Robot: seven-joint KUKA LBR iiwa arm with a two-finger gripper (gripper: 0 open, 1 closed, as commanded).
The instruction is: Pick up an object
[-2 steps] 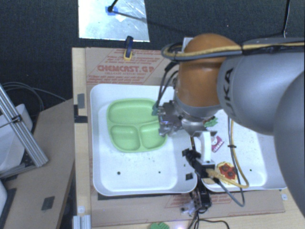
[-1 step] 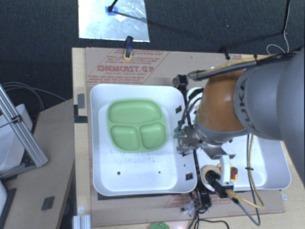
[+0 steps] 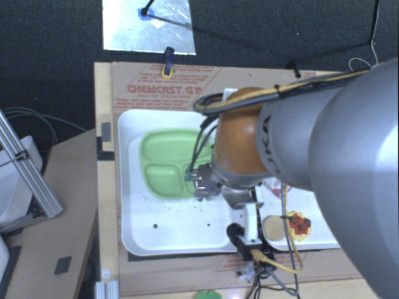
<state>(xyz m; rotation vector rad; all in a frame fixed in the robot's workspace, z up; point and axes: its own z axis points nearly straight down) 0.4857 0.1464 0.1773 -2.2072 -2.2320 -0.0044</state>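
**Gripper down at the green tray's right edge, grip hidden**

Low over the left bin point(image 3: 168, 229): the gripper point(image 3: 203, 185), hung under the grey arm point(image 3: 336, 136) and its orange band point(image 3: 240, 139), reaching in from the right. Cannot tell whether open or closed, with the wrist bulk covering it from above. Nothing seen held.

Flat on the floor of the left bin, in its upper half: a green tray point(image 3: 165, 164) with moulded compartments. Directly at the gripper, the tray's right edge running under the metal wrist parts, so touching or just short of touching, not possible to say which. Left and upper parts of the tray in plain sight, well clear of the arm.

Long axis hard to judge, the right end being hidden under the band. Visible part roughly as wide as deep, rounded corners, sides about square to the bin walls. One raised divider across it from left to right, another crossing near the gripper.

In the right bin point(image 3: 315, 198), near its front wall: a round tan piece point(image 3: 272, 227) just beside a red and yellow item point(image 3: 298, 225), both apart from the gripper. Under both bins, a printed cardboard sheet point(image 3: 162, 89)
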